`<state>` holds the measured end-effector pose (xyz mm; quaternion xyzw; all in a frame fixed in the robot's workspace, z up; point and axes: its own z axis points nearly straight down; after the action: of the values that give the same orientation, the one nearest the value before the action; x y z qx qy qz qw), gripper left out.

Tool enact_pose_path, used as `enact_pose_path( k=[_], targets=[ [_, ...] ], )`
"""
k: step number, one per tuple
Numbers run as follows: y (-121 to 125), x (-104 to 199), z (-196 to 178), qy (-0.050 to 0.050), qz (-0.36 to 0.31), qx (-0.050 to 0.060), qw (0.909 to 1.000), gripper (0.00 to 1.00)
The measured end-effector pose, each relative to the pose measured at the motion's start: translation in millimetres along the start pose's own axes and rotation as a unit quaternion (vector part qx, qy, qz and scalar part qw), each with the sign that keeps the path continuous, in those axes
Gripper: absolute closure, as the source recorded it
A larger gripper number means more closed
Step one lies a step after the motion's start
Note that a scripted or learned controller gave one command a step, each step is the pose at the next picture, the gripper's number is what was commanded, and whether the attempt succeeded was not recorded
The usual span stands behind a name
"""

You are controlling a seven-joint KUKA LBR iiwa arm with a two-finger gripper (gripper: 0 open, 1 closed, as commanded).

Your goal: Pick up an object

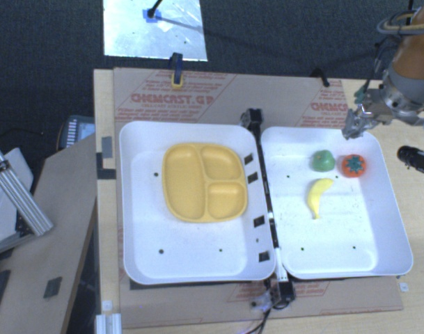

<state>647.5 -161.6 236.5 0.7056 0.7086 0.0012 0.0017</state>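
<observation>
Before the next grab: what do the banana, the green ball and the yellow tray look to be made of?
Banana: likely moulded plastic, smooth and evenly yellow, a toy by its look. Green ball: probably plastic or rubber, with a soft sheen. Yellow tray: seemingly matte plastic, moulded into three compartments.

The grey metal robot arm (406,92) has a wide orange band up at 12 o'clock, thin cables, and a small silvery two-finger gripper (352,129).

A robotics lab is indicated: two white bins (198,256) are fixed on a cardboard-covered bench (218,92), with aluminium framing (17,193) alongside.
</observation>
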Motion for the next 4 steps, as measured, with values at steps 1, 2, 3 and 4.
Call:
enact_pose_path(
  k=[1, 2, 3, 4],
  targets=[
    [-6.8, 46.2, 9.5, 0.001, -0.002, 0.002, 1.0, 1.0],
    [-18.5, 93.6, 16.6, 0.001, -0.002, 0.002, 1.0, 1.0],
    [-29.5, 151.7, 22.9, 0.001, -0.003, 0.002, 1.0, 1.0],
    [-26.8, 205.6, 10.7, 0.001, -0.003, 0.001, 1.0, 1.0]
  ],
)
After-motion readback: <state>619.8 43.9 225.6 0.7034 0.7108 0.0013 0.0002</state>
